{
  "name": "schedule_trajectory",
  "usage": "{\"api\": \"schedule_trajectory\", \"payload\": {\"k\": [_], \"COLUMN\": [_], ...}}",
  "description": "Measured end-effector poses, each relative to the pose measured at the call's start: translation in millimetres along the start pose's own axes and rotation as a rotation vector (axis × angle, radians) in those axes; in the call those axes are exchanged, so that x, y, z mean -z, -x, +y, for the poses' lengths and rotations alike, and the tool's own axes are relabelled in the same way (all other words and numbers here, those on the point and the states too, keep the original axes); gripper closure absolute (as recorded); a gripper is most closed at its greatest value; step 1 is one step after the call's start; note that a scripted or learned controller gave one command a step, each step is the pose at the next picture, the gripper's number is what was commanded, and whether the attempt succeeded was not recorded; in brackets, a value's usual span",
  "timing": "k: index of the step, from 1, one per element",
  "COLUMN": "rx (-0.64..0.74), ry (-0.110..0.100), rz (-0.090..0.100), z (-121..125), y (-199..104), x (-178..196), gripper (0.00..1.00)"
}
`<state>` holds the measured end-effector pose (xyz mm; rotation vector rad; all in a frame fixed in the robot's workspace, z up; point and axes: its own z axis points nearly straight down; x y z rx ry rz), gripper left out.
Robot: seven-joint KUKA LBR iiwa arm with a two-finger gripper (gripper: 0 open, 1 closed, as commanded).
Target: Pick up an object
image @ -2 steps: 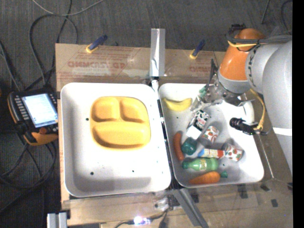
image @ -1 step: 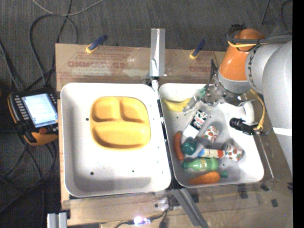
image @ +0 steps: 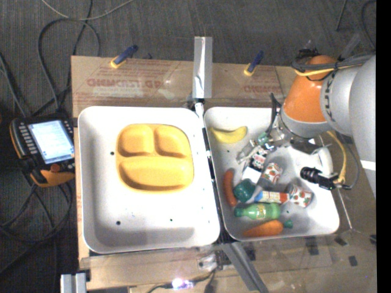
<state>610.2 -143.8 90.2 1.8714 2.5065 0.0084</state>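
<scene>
Lying beside end effector (image: 259, 151): banana (image: 229, 134)

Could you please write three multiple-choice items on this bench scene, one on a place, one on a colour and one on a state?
1. Where does the banana lie?
A. On the yellow tray
B. At the far left corner of the right bin
C. On the floor beside the tablet

2. What colour is the divided tray in the left bin?
A. Yellow
B. Blue
C. Black

3. How does the green bottle rest?
A. Standing upright
B. Lying on its side
C. Held up in the air

Answers: 1 B, since the banana sits against the far wall of the right bin, near the divider. 2 A, since the tray's compartments are all yellow. 3 B, since its length runs along the bin floor, just above the carrot.
</scene>
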Motion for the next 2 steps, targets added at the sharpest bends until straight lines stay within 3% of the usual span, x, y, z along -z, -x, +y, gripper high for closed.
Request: {"api": "schedule_trajectory", "payload": {"k": [1,2], "rx": [-0.001,0.003], "ry": [0.002,-0.013], "rz": [0.001,0.008], "z": [0.9,21.9], "y": [-0.2,-50.5], "x": [9.3,93.2], "gripper": [1.0,1.0]}}
